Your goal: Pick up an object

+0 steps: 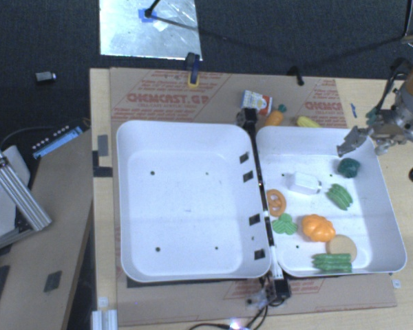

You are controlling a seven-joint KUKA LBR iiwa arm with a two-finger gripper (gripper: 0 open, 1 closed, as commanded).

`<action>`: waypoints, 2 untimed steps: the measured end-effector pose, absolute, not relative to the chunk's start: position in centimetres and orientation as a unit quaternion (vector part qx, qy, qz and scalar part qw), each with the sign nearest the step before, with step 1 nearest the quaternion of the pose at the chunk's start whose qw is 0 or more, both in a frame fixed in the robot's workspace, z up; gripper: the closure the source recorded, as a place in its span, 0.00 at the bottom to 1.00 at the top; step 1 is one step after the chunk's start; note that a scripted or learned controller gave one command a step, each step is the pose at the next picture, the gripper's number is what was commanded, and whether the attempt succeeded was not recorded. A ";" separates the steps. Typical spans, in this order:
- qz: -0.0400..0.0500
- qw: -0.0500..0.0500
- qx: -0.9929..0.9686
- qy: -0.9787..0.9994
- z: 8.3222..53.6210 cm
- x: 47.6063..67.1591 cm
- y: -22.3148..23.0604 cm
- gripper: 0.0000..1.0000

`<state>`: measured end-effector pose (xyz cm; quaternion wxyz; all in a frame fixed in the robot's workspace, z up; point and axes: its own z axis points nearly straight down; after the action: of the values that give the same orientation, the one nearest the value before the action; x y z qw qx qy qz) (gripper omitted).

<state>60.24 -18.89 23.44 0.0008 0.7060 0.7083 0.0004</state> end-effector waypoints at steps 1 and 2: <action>0.002 -0.002 0.701 0.713 20.7 60.1 -4.5 0.00; 0.002 0.002 0.705 0.709 22.0 60.2 -5.5 1.00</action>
<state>60.15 -5.48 21.98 0.0015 0.7051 0.7091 0.0018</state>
